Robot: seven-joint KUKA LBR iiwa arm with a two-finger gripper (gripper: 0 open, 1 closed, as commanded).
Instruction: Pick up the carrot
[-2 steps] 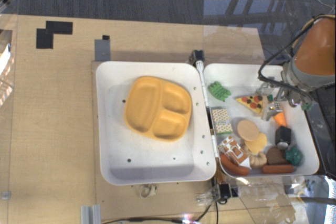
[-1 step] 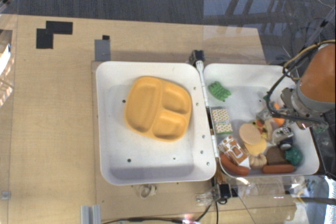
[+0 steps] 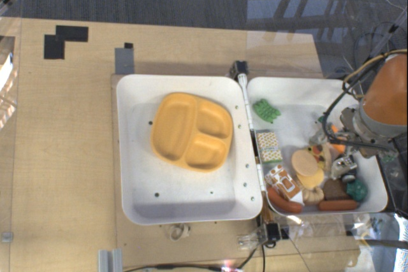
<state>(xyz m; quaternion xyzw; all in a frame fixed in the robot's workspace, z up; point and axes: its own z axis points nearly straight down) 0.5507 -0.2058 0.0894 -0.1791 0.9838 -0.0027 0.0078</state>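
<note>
Hovering low in the right bin, the gripper (image 3: 333,151) sits right over the carrot (image 3: 337,148), a small orange bit at mid-right; can't tell whether it's apart or together.

The table (image 3: 70,156) looks like pale smooth wood. The yellow plate (image 3: 191,130) and white bins (image 3: 191,210) look like smooth plastic.

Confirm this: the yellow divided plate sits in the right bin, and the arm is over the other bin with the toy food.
Not quite. The camera view shows the yellow divided plate in the left bin; the arm is over the right bin with the toy food.
</note>
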